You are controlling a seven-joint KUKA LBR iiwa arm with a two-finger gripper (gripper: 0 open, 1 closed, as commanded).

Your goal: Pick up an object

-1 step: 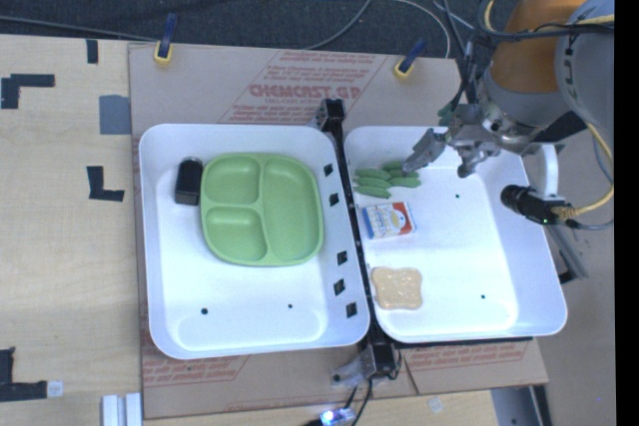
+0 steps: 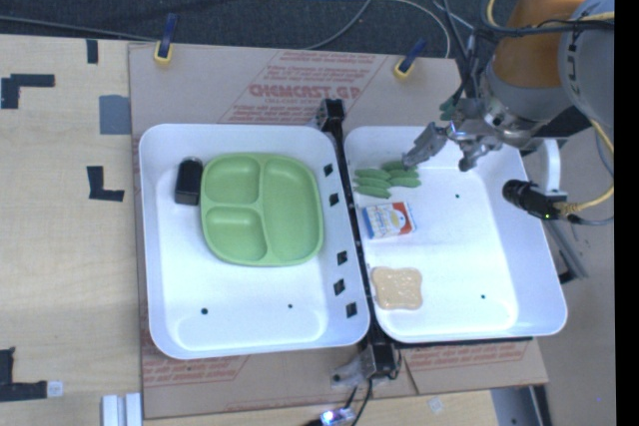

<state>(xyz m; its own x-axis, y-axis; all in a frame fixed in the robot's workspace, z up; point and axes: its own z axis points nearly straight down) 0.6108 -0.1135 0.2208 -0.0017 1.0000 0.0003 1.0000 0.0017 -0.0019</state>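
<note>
Red "CHEMCAST GP" lettering (image 2: 301, 91) marks the cardboard; the pincer (image 2: 442, 149) hangs spread above the right bin (image 2: 519, 264), gripping nothing.

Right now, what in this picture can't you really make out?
- Camera view: the label on the small carton is too small to read.
- The black block beside the green tray is too dark to identify.
- The arm is cut off by the right edge.

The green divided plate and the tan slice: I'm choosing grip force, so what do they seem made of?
The green divided plate looks like moulded plastic, with a smooth, faintly glossy surface and rounded compartment ridges. The tan slice looks like toy bread, perhaps matte plastic or foam; its flat, dull, slightly speckled face leaves this open.
</note>
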